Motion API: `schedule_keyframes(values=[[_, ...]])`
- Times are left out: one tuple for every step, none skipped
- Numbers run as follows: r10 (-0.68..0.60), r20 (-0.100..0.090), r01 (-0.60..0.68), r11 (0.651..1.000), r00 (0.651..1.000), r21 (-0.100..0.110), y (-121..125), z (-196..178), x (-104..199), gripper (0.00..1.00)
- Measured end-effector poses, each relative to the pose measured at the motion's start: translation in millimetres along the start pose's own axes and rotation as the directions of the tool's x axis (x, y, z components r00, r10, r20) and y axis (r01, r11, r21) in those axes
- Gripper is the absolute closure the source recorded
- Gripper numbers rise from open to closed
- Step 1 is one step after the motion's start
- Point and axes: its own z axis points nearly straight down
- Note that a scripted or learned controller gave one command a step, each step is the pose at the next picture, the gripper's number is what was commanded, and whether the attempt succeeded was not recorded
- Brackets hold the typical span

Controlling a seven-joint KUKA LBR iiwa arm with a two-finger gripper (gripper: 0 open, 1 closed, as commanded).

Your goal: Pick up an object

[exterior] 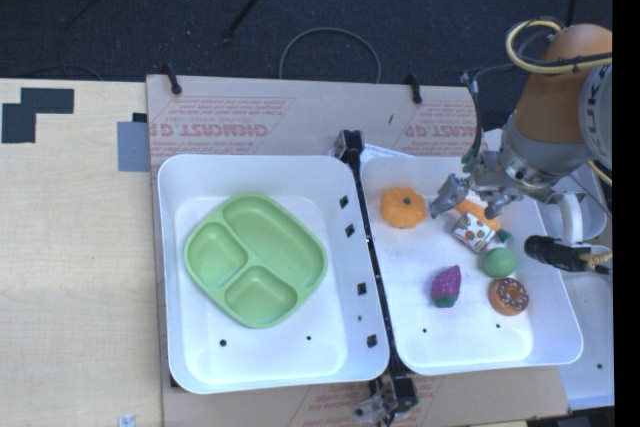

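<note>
My gripper (469,203) hangs over the back of the right bin (560,345), with its fingers spread apart. Just under it lie a small orange piece (472,209) and a small printed carton (474,232). I cannot see the fingers touching either one. An orange pumpkin-shaped toy (403,208) sits to the gripper's left. In front of the gripper are a green ball (499,262), a brown donut (509,296) and a magenta berry-like toy (446,285).
The left bin (190,355) holds a green divided plate (256,258). A black ridge (366,255) separates the two bins. Bare white floor lies along the front of the right bin. The grey and orange arm (565,105) comes in from the back right.
</note>
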Motion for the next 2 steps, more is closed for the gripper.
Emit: schedule_keyframes(values=[[-0.002,0.002,0.002,1.0,1.0,-0.014,3,-9,0,0.0],[-0.002,0.002,0.002,1.0,1.0,-0.01,5,54,-4,0.0]])
